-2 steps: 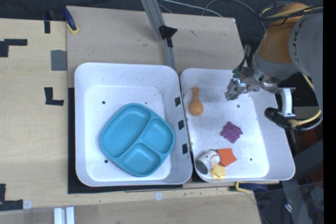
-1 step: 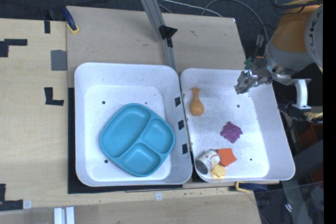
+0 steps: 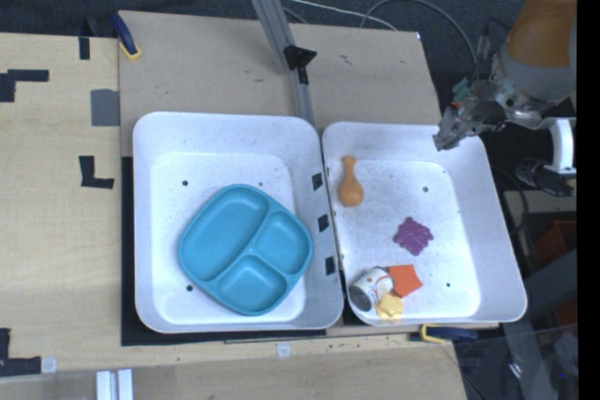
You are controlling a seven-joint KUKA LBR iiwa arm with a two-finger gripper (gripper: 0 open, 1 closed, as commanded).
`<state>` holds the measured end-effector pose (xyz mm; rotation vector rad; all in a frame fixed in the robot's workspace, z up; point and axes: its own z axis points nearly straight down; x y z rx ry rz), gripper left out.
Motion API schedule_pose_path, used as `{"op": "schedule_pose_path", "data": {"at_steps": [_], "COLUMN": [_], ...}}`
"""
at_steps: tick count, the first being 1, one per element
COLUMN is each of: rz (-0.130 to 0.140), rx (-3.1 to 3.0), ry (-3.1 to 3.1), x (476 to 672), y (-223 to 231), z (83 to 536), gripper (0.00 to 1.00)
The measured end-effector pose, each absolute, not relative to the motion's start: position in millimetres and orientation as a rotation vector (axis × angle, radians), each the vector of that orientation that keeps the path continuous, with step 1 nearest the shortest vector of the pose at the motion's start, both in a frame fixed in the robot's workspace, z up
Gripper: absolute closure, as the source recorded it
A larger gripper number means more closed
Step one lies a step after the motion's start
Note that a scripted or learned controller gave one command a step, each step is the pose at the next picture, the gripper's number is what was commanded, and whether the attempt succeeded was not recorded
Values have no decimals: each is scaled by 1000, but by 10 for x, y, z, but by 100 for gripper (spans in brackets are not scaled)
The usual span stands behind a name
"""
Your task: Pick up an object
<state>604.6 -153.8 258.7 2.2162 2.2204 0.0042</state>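
The right bin point(image 3: 469, 201) holds several small objects. An orange pear-shaped piece point(image 3: 350, 185) lies near its left wall. A purple lumpy piece point(image 3: 412, 235) sits in the middle. At the front lie an orange block point(image 3: 405, 278), a small yellow piece point(image 3: 389, 304) and a white-and-silver can point(image 3: 367, 288) on its side. My gripper point(image 3: 448, 134) hangs over the bin's back right rim, well away from all of them, and nothing shows between its fingers.
The left bin point(image 3: 150, 201) holds a blue divided plate point(image 3: 246, 248). A grey metal pole point(image 3: 267, 5) slants over the bench behind the bins. Cables run across the dark floor at the back. The arm's orange band point(image 3: 544, 28) is at the upper right.
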Motion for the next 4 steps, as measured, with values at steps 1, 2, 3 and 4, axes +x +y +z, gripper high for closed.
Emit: {"op": "schedule_pose_path", "data": {"at_steps": [1, 2, 3, 4], "rz": [1, 0, -2, -4], "rx": [2215, 2215, 2216, 2217], "ry": [2230, 2231, 2232, 2231], "x": [6008, 5925, 5756, 5559], "y": [-979, -426, 180, 675], "z": [2626, 2650, 2552, 2448], "gripper": [100, 100, 100, 100]}}
